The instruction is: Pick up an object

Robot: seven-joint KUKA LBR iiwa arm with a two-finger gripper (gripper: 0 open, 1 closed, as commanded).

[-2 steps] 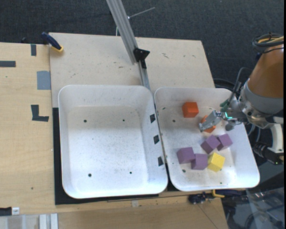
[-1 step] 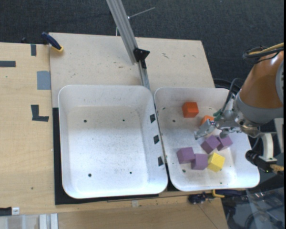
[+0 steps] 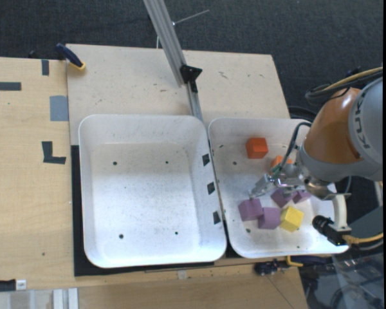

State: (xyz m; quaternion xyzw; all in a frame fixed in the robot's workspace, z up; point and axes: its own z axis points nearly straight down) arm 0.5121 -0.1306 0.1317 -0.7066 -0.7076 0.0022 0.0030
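End effector (image 3: pixel 270 184), grip state unclear, hovers in the right bin (image 3: pixel 235 237) above purple blocks (image 3: pixel 258 212)

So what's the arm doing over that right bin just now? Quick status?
Pincer low in right bin, nothing seen held. Purple blocks and yellow block just below it. Orange block apart.
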